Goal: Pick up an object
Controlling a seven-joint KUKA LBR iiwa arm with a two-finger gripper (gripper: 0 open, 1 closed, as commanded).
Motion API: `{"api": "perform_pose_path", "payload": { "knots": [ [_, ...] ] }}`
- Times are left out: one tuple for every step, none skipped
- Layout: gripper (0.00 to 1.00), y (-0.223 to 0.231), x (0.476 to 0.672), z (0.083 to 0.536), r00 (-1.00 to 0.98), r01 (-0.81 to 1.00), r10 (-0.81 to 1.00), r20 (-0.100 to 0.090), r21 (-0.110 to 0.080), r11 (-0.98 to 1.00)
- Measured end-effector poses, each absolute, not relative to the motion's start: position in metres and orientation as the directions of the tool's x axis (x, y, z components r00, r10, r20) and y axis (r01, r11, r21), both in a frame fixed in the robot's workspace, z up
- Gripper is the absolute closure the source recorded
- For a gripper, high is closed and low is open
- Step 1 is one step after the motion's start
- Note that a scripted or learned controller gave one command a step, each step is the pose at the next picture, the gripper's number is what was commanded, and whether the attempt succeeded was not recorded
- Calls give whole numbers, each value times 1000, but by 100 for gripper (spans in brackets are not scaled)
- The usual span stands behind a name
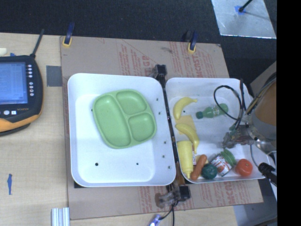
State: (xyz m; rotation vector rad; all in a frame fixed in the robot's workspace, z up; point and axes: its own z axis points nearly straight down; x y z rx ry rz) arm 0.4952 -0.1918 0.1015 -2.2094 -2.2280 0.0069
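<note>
Green plate — yellow bananas — white bins

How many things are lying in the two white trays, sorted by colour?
Yellow: 3, two bananas and a corn cob
Green: 4, divided plate, bottle, round vegetable, small leafy piece
Orange: 1, carrot
Red: 1, tomato
Red and white: 1, can
Total: 10

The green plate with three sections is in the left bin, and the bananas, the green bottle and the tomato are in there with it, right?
Not quite. The camera view shows the green plate alone in the left bin. The bananas, the green bottle and the tomato lie in the right bin, beside it.
</note>
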Motion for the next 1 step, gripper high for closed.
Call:
{"api": "perform_pose_path", "payload": {
  "knots": [
    [100,-129,506,170,-6,1000,1000,0,-2,6]
  ]
}}
